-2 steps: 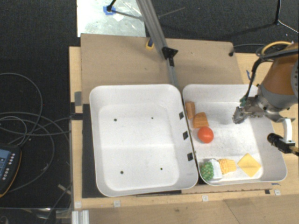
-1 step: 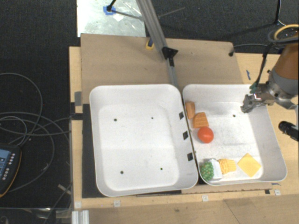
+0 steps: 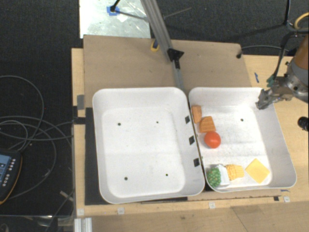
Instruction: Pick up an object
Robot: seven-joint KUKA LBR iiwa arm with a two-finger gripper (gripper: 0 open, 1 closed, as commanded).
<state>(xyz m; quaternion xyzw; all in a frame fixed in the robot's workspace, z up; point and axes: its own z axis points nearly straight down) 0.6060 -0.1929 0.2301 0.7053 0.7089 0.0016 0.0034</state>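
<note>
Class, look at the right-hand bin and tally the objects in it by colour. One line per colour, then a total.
Orange: 2, a long piece and a blocky piece
Red: 1, a round ball
Green: 1, a knobbly piece
Yellow: 2, a ridged piece and a flat block
Total: 6

Claw over R bin's far rim; tomato, cheese inside.
</note>
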